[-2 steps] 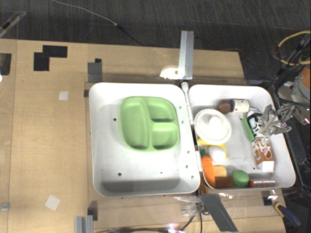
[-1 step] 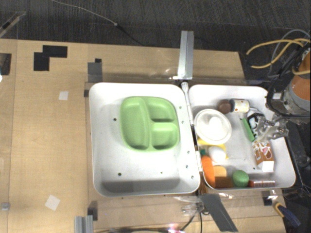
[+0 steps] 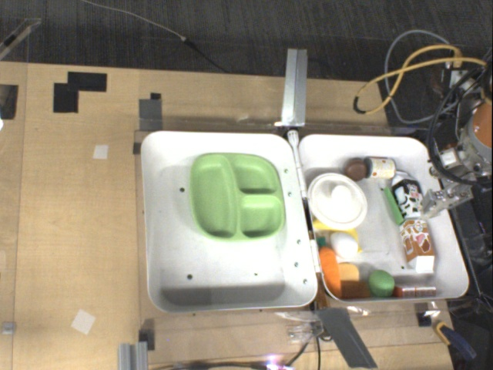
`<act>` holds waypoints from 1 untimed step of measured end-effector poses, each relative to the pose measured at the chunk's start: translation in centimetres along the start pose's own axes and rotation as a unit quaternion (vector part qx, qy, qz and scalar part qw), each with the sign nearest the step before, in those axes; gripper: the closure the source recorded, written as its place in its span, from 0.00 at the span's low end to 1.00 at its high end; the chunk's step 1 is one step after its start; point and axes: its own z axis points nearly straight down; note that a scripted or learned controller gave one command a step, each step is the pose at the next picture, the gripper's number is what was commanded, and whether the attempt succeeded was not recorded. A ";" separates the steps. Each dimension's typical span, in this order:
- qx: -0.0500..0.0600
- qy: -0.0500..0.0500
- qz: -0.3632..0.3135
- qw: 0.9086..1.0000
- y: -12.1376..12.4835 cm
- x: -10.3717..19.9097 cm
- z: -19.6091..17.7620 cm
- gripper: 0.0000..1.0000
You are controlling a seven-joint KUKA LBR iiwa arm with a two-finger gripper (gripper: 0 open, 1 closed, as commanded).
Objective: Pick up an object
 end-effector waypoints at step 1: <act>0.012 0.002 0.000 1.000 -7.2 -0.3 9.5 1.00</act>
